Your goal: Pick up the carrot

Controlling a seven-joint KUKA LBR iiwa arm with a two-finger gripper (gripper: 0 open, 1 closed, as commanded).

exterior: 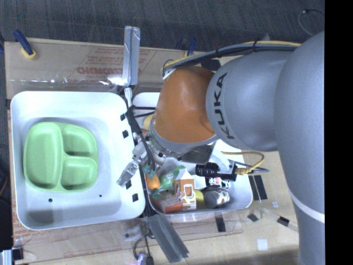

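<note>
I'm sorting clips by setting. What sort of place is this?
Probably a robotics lab test bench: a KUKA arm reaches over two white bins, one holding a green divided plate, the other toy groceries.

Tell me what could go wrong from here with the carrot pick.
1. The carrot lies packed against a box and a dark can in the right bin, so the grasp may catch a neighbour instead.
2. It sits close to the bin's left wall, which may block one side of the gripper.
3. The arm covers much of that bin from this camera, so a miss could be hard to spot.
</note>
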